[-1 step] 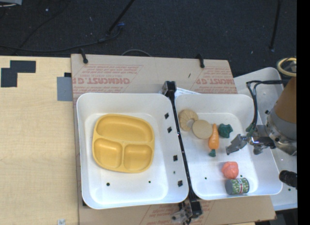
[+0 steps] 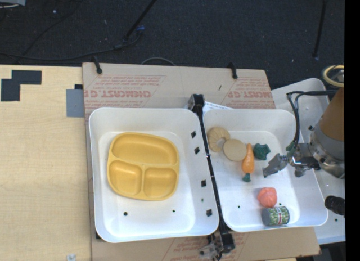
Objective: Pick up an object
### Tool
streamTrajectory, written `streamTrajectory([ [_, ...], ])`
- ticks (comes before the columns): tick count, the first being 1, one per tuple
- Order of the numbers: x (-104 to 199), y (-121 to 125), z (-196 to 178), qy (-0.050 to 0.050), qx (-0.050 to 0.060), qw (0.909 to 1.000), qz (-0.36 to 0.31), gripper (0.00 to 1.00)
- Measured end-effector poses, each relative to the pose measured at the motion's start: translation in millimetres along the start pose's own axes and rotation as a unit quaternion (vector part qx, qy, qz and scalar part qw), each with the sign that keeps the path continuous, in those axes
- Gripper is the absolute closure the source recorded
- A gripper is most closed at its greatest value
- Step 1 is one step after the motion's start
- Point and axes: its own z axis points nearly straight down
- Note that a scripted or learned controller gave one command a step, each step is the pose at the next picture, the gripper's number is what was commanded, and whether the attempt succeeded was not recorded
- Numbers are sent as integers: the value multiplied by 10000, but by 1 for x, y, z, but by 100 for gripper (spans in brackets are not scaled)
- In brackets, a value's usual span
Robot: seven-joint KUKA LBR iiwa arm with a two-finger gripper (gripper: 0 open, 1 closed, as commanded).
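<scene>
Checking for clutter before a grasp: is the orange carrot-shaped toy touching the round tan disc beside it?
Touching. The camera view shows the orange carrot-shaped toy lying against the round tan disc's right edge, with no white bin floor between them.

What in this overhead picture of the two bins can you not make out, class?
- Camera view: gripper too small and dark; finger state unreadable.
- Arm cut off by the right edge.
- Green can: label print too small.
- Green object beside the carrot: shape too blurred to identify.

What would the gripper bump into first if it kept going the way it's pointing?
The gripper points left across the right bin. First in that line is probably the carrot, with the green toy just above the path. Height is unclear, so it might pass over.
</scene>
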Motion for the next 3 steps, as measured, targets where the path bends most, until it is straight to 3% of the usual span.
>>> streamTrajectory([
  [2, 11, 10, 123, 13, 26, 10000, -1, 0],
  [3, 11, 10, 130, 0, -7, 10000, 4, 0],
])
